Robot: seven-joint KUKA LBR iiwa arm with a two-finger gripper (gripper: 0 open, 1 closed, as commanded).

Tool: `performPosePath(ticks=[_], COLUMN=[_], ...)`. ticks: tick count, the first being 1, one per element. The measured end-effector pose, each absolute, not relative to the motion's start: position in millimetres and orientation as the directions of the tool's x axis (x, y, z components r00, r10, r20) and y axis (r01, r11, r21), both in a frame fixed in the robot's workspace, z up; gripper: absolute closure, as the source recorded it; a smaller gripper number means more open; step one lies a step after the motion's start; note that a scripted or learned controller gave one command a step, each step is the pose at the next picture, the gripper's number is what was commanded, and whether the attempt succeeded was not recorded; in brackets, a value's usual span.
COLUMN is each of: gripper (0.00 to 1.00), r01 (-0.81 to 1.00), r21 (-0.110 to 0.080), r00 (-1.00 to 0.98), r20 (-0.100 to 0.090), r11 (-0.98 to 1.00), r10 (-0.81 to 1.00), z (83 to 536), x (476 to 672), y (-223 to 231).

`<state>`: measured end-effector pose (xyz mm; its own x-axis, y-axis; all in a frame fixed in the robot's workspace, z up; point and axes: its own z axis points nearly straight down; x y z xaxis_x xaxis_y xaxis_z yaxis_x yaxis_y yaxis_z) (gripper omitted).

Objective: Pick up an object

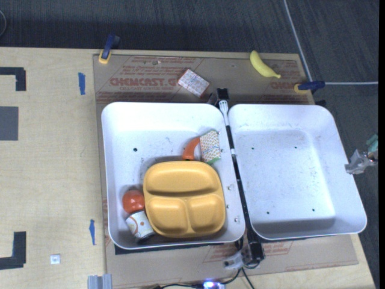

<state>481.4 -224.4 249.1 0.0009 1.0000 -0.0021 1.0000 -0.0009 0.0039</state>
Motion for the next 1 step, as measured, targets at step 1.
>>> performPosePath(ticks=[1], gripper=[1.00], r01=[1.000], r21=[-0.001], r00=[-0.002], r20=[0.001], r11=[0.002], r10=[1.000], z=[232.1], x=[480.0], y=[-159.1])
